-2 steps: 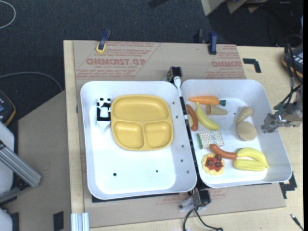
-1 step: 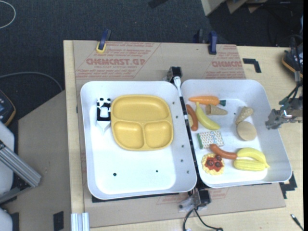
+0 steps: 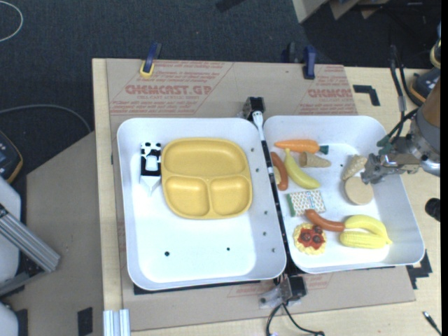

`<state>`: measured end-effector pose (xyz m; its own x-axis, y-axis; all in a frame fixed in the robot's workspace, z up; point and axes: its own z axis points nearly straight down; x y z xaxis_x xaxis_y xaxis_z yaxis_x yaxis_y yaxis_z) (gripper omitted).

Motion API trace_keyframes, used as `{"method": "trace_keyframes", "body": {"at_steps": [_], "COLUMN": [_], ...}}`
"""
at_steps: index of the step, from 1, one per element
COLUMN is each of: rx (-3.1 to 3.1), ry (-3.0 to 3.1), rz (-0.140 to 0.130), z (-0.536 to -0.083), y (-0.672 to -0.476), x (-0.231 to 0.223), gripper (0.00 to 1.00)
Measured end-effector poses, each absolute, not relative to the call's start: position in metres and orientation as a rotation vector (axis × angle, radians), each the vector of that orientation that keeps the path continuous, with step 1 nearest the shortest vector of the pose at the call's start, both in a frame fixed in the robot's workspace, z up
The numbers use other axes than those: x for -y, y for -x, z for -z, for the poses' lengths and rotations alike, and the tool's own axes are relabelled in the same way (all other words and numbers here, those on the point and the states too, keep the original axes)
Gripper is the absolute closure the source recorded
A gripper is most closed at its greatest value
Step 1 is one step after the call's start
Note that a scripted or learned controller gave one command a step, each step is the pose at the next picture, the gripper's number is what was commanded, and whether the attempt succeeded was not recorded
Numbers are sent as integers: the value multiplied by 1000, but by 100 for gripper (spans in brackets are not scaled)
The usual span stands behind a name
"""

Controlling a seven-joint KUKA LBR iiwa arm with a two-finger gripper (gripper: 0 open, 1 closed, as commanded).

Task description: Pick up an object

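Gripper (image 3: 373, 172) low in right bin (image 3: 406, 208), over beige round piece (image 3: 358, 191); grip state cannot tell; toy food clustered nearby, likely candidate target; yellow tray (image 3: 206, 177) sits in left bin

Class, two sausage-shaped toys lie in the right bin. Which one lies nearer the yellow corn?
The sausage beside the pizza slice, almost touching the corn. The other sausage lies farther up, by the bin's left wall beside the banana.

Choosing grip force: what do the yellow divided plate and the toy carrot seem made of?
Yellow divided plate: probably moulded plastic, matte, uniform colour, rounded compartment ridges. Toy carrot: likely smooth plastic or rubber, evenly orange with a green tip; which one is unclear.
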<state>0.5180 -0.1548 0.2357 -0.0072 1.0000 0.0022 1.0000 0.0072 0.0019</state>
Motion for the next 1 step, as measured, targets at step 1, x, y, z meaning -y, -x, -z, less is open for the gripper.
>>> {"method": "trace_keyframes", "body": {"at_steps": [1], "rx": [2230], "ry": [2213], "rz": [4], "z": [-239], "y": [-528], "x": [101], "gripper": [100]}}
